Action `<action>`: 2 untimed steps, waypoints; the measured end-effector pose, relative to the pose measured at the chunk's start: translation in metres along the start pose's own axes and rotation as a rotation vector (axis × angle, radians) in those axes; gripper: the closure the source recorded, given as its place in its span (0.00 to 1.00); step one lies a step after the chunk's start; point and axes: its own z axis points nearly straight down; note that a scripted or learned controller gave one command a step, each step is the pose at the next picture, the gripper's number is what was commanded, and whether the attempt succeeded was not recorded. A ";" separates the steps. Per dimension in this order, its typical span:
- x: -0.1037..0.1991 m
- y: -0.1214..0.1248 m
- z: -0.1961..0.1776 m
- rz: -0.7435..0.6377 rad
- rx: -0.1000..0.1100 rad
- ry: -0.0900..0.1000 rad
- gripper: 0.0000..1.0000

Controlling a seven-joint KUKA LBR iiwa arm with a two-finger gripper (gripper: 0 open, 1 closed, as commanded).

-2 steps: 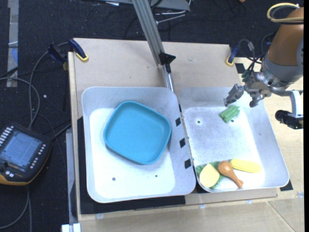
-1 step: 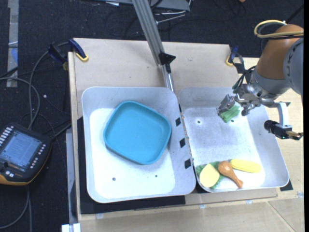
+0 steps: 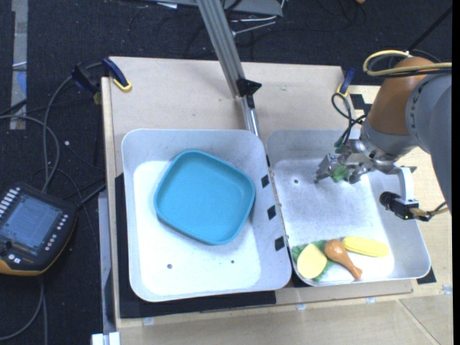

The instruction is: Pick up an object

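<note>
No legible text, label, brand, number or sign anywhere. Screen of the pendant (image 3: 27, 225) at the left too blurred to read.
</note>
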 end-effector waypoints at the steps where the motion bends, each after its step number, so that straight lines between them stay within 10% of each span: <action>1: 0.000 0.001 -0.013 0.000 -0.005 -0.001 1.00; 2: -0.010 0.004 -0.064 0.000 -0.009 -0.002 1.00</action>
